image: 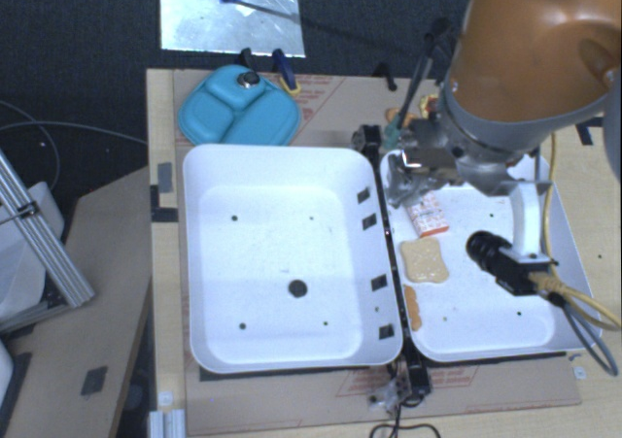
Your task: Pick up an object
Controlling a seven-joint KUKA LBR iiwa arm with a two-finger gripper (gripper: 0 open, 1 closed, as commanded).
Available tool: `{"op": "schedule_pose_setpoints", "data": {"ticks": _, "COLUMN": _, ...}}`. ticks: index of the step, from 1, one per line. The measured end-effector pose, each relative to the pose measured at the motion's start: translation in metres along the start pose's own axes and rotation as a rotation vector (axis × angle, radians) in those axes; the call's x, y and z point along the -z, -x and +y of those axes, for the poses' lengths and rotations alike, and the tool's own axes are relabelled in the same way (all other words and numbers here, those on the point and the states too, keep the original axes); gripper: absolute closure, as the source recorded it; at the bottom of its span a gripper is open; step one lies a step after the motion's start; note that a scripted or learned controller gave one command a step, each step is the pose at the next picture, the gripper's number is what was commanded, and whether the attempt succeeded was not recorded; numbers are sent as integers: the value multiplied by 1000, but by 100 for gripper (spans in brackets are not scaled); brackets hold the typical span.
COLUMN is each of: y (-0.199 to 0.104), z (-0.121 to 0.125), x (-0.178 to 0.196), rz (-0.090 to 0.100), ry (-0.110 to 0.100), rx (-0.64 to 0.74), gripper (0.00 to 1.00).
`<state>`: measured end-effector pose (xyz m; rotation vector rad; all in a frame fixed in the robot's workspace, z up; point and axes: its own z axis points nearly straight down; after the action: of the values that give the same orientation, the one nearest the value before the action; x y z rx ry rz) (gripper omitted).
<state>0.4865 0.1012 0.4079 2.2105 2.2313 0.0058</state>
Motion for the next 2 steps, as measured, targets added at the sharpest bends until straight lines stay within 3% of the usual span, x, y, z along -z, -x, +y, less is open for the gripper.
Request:
{"op": "schedule_pose_setpoints", "data": {"ticks": 1, "y": -69, "z": 48, "x": -30, "rz": 0, "ry": -2, "rx": 0, "gripper": 100}}
{"op": "schedule_pose_setpoints", "data": {"ticks": 2, "y": -15, "z": 44, "x": 36, "rz": -1, "ry": 6, "rx": -13, "gripper": 100}}
